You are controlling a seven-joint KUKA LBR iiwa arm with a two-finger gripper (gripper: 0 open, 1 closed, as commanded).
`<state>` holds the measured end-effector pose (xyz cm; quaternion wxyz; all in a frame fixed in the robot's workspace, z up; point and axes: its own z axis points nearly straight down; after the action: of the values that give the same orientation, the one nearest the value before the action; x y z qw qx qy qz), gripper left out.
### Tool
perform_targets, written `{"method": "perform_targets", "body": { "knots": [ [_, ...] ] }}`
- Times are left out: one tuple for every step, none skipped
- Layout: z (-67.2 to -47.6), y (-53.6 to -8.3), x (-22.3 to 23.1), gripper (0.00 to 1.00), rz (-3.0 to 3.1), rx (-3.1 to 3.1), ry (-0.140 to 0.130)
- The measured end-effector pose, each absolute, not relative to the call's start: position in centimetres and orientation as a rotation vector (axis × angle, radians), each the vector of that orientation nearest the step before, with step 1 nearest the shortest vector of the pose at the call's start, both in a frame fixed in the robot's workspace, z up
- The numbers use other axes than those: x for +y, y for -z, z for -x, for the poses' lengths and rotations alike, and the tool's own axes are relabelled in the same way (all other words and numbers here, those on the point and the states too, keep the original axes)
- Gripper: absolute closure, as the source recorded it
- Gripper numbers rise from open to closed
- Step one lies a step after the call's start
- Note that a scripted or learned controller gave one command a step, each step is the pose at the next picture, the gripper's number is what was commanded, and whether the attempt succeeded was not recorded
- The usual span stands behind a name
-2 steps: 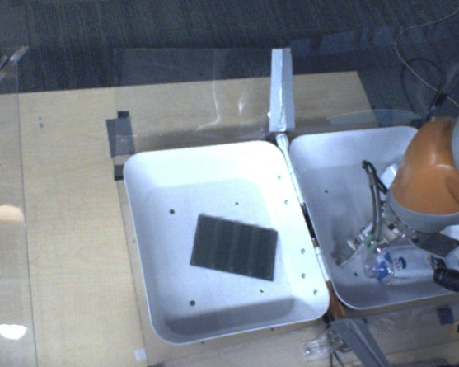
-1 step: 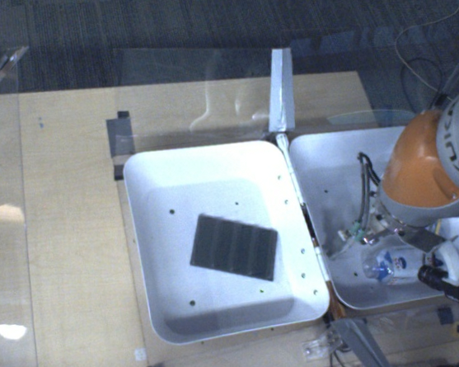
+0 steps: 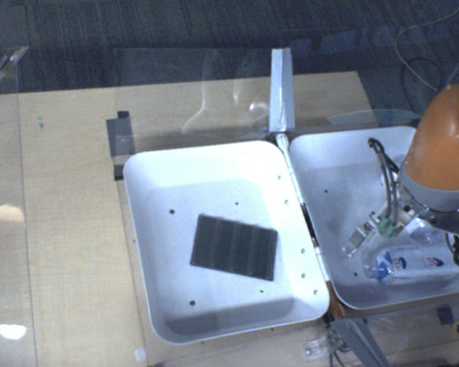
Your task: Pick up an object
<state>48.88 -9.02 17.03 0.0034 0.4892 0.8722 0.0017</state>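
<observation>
Orange and grey, the arm [image 3: 450,151] reaches in from the right and hangs over the right bin [image 3: 328,175], its bulky wrist covering that bin's far right side and running off the frame edge. Below the wrist the gripper [image 3: 382,226] points down and to the left, low over the bin floor; cables and metal parts crowd around it, and whether it is wide, narrow or holding anything cannot be told from this angle. Just beside the gripper, toward the bin's near right corner, lies a clear bottle [image 3: 401,264] with blue marks on it. It rests on its side with its long axis running roughly left to right across the bin, and its right end slips under the arm. Its clear body blurs into the white floor, so its outline is hard to trace, and contact with the gripper cannot be judged. In the left bin [image 3: 148,230] a dark ribbed pad [image 3: 234,247] lies flat near the middle, turned at a slight angle, well apart from the arm.
</observation>
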Motion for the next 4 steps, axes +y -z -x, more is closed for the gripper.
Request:
{"method": "perform_targets", "body": {
  "knots": [
    [-48.9,-9.2,-13.3,0.0,-1.506,2.75,-0.005],
    [-49.1,-10.3,-13.0,1.0,-1.502,2.749,-0.015],
    [-49.1,-10.3,-13.0,0.0,-1.503,2.749,-0.015],
    [-56.1,-9.0,-10.7,0.0,-1.372,2.81,-0.01]
  ]
}}
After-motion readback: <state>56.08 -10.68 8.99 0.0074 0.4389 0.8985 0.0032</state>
